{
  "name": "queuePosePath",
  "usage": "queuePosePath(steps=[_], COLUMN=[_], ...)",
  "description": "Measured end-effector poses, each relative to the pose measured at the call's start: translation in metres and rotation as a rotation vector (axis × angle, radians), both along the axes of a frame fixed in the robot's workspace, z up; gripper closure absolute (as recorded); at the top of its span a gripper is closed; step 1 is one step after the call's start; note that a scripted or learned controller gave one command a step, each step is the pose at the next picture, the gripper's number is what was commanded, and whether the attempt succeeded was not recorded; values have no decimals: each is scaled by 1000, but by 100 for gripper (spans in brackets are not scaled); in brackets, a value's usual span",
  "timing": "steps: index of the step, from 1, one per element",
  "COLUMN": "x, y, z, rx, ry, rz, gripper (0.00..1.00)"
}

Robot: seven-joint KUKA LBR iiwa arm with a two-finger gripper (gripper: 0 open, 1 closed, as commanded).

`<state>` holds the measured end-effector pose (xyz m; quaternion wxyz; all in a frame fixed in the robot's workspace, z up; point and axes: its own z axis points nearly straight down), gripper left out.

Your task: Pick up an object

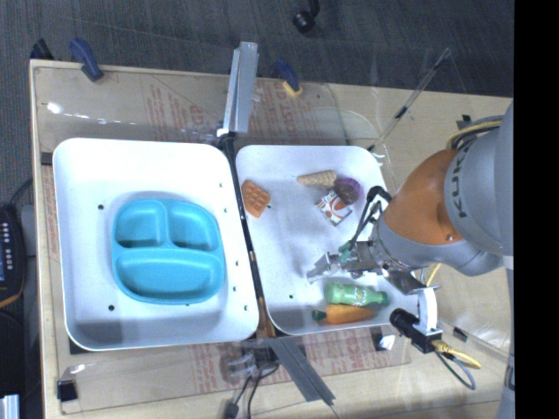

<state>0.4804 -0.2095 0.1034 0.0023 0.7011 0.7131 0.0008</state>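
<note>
Camera view, gripper point(325, 267) low in right bin point(288, 234), fingers slightly parted, grasping nothing, just above green bottle point(355, 296), carrot point(348, 315) beside bottle, blue tray point(168, 250) in left bin point(79, 234).

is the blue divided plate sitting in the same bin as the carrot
No, the blue divided plate lies in the left bin, while the carrot lies in the right bin.

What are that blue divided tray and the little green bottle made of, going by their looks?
The blue divided tray looks like moulded plastic: one even colour, rounded compartment edges, a soft sheen. The green bottle also seems plastic, probably a toy, glossy with a pale highlight along its side, though the view is too coarse to be sure.
</note>
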Motion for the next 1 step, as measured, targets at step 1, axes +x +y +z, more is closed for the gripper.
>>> queuePosePath(steps=[1], x=[-2], y=[0], z=[-11], rx=[3], ry=[5], rz=[-7], gripper=[0])
